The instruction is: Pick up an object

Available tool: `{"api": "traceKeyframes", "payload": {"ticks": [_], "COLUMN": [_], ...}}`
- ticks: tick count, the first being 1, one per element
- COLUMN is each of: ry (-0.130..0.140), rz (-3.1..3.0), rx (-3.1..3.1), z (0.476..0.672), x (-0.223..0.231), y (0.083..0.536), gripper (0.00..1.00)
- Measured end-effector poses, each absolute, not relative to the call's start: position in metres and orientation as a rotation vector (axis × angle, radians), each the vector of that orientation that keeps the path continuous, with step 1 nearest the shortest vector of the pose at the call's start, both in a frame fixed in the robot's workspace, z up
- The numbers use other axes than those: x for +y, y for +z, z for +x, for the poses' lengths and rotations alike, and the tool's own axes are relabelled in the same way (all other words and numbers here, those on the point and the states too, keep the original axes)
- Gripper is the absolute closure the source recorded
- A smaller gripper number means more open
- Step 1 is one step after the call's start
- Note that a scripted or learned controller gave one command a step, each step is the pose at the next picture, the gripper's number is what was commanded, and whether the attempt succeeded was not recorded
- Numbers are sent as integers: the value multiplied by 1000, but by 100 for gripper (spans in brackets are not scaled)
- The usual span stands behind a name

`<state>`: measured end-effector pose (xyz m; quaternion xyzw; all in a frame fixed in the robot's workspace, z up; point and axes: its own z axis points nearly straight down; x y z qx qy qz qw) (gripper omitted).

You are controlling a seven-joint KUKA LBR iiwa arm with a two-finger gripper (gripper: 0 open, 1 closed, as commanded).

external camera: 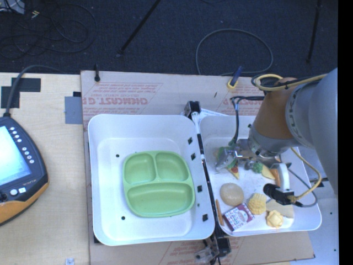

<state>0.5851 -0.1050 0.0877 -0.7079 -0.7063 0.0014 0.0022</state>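
I am reaching over two smooth, shiny white plastic bins. The light green plastic plate with three parts is looking smooth and a bit shiny. My metal gripper is gleaming. The flat brown cardboard sheet is looking dull.

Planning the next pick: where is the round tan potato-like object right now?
The tan object lies in the right bin, near its left wall, beside the small carton.
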Motion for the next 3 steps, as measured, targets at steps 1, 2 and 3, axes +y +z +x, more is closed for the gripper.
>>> {"api": "traceKeyframes", "payload": {"ticks": [1,2,3], "ry": [-1,-7,1], "rz": [-2218,-2213,-2218], "rx": [-2217,-2229,-2224], "z": [588,566,593], "x": [-104,-25,2], "y": [98,192,211], "gripper": [100,100,100]}}
